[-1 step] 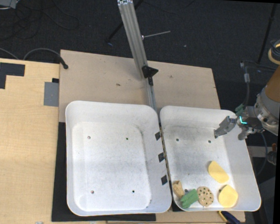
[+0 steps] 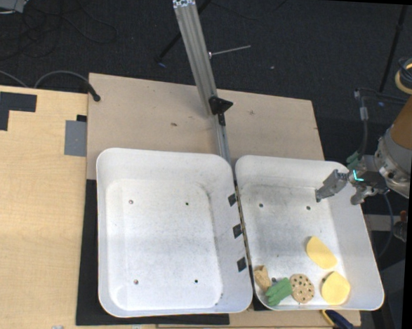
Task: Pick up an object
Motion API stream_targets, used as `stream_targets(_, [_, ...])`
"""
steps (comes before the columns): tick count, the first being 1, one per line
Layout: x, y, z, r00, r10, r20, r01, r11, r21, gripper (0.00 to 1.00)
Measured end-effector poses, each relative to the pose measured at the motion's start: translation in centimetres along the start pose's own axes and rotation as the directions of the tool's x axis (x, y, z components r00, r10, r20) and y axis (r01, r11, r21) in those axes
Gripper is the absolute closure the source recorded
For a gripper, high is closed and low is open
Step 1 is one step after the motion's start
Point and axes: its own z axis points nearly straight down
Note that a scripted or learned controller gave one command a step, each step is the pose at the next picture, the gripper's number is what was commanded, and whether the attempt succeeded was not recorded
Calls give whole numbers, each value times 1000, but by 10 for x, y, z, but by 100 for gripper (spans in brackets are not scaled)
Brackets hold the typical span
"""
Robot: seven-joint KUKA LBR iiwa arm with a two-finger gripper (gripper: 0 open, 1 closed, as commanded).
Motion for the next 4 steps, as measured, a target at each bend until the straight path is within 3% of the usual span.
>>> stream_targets(3, [5, 5, 164, 1000, 1, -2, -1, 1000, 6, 0])
stream_targets(4, [3, 6, 151, 1000, 7, 0, -7, 1000, 2, 100])
